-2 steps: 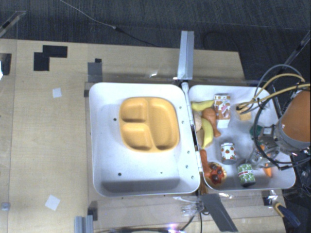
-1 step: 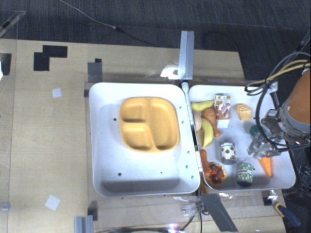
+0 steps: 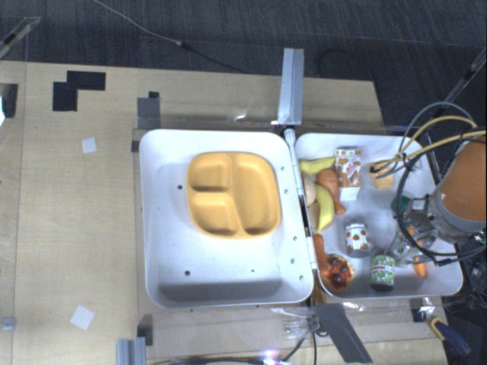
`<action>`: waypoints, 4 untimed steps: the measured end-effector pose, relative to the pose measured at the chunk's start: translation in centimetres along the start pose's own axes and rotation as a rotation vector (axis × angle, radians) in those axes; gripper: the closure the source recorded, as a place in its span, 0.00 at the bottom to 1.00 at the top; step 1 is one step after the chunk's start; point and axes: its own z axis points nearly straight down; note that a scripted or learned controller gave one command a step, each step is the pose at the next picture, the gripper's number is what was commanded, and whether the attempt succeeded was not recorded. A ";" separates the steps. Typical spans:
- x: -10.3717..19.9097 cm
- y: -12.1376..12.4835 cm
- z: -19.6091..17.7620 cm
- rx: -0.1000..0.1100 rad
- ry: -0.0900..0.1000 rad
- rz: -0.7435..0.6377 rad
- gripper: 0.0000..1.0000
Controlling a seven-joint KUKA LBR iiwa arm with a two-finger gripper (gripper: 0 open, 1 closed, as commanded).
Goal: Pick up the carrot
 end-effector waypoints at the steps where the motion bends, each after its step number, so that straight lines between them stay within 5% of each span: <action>1: -5.6 3.2 -8.8 0.001 -0.001 0.178 1.00; 2: -1.1 1.2 -1.1 -0.009 0.002 0.022 1.00; 3: -4.9 0.3 -9.7 0.001 0.000 0.168 1.00; 4: 0.4 0.4 -0.6 -0.009 0.002 0.078 1.00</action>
